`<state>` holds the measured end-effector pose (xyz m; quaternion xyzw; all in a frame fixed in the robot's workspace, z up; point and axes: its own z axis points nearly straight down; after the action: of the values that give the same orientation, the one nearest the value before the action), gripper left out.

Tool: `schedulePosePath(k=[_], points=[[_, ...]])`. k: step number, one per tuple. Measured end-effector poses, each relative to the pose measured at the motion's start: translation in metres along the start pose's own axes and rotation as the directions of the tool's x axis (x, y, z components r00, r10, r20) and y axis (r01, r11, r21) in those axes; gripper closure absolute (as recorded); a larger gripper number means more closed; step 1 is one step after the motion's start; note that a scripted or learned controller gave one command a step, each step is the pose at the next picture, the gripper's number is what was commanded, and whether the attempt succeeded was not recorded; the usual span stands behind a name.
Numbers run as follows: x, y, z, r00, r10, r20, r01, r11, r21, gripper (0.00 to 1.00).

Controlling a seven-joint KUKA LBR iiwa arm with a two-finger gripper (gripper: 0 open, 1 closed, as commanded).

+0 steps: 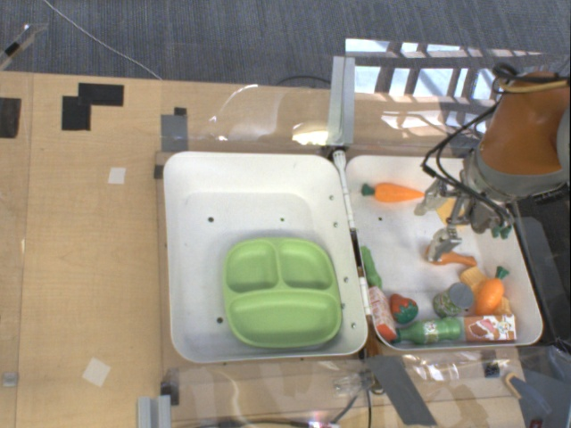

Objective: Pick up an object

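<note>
Nothing lifted yet, by the look of it; every toy in the right bin (532, 285) lies on the floor of the bin, so the pick itself is all to come; the gripper (443, 243) hangs low over the middle of that bin, the grey arm and its orange band coming in from the right; whether it is wide or narrow, I cannot tell from this slant, the metal blurs together there. Closest candidate is the small orange curved piece (456, 260), just beside and a touch below the gripper tip in the picture, possibly touching, though I can't settle that; the toy carrot (393, 192) lies apart toward the far left corner; the heap along the near edge, green bottle (432, 332), strawberry (404, 309), round orange fruit (489, 294), is further off. Over in the left bin (196, 203) the green divided plate (281, 291) sits alone; my judgement: approach made, grasp and lift remaining.
</note>
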<state>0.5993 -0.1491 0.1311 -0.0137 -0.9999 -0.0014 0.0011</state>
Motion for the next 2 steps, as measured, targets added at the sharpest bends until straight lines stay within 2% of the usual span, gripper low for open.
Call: schedulePosePath(k=[1,2], points=[[0.018,-0.025,0.041,0.999,0.045,0.017,-0.045,0.999,0.004,0.0],[0.009,0.015,0.042,0.984,0.179,0.017,-0.179,0.984,0.001,0.0]])
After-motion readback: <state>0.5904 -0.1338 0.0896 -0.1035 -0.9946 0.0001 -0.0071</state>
